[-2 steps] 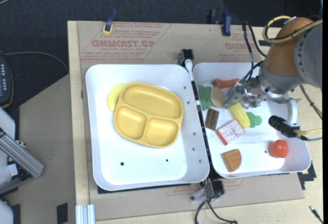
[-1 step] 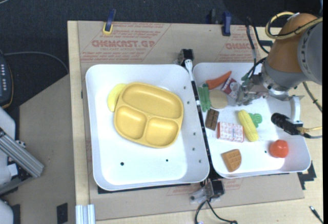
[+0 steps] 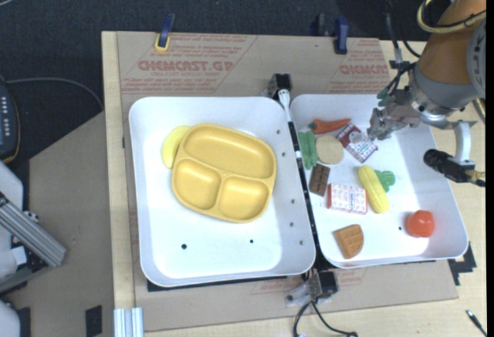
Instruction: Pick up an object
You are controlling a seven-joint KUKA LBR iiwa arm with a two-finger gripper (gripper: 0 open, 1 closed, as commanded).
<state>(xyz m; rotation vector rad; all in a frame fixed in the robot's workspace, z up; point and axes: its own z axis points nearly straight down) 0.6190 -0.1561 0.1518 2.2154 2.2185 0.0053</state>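
The right bin (image 3: pixel 440 197) holds several toy foods. A small red-and-white packet (image 3: pixel 360 147) lies near its back. My gripper (image 3: pixel 379 127) hangs just above and to the right of that packet, over the back of the bin. Close by lie an orange carrot (image 3: pixel 332 126), a round beige biscuit (image 3: pixel 330 151) and a green piece (image 3: pixel 309 149). Further forward are a brown bar (image 3: pixel 319 179), a red-and-white box (image 3: pixel 347 198), a yellow corn cob (image 3: pixel 374 189), a red tomato (image 3: pixel 421 224) and a tan slice of toast (image 3: pixel 349 240).
The left bin (image 3: pixel 154 243) carries a yellow divided plate (image 3: pixel 224 172) with a yellow piece (image 3: pixel 173 144) tucked under its left rim. The two bins meet at a raised wall (image 3: pixel 299 173). Blue clamps (image 3: pixel 340 33) stand at the bench's back edge.
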